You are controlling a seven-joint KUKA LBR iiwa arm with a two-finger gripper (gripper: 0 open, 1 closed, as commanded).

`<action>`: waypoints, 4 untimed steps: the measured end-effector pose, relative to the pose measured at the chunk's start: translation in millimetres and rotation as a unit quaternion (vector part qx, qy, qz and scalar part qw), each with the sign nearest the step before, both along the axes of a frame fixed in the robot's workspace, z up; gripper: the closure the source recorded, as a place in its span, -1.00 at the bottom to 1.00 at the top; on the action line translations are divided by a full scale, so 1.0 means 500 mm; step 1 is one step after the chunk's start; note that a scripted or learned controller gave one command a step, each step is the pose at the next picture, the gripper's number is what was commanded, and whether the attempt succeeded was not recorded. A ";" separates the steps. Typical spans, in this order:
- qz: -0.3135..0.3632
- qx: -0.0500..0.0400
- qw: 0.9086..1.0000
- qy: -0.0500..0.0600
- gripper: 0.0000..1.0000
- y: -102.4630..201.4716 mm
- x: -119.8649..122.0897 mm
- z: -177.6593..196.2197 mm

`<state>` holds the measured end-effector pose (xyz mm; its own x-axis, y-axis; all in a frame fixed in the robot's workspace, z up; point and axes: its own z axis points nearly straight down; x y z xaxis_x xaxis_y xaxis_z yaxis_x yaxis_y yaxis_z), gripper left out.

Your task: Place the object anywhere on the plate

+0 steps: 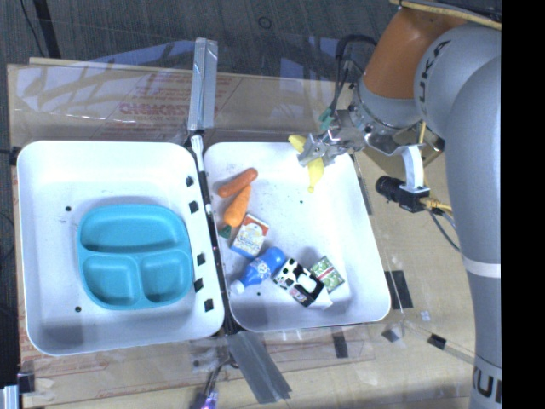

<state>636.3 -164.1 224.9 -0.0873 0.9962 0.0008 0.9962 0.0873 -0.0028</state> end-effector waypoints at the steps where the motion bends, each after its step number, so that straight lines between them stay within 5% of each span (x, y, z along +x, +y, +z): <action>1: 0.117 0.001 0.993 0.001 1.00 0.108 -0.087 -0.055; 2: 0.087 0.000 0.996 0.001 1.00 0.229 -0.091 -0.067; 3: 0.056 0.000 0.998 0.001 1.00 0.348 -0.189 -0.068; 4: 0.189 0.001 0.982 0.001 1.00 0.452 -0.259 -0.068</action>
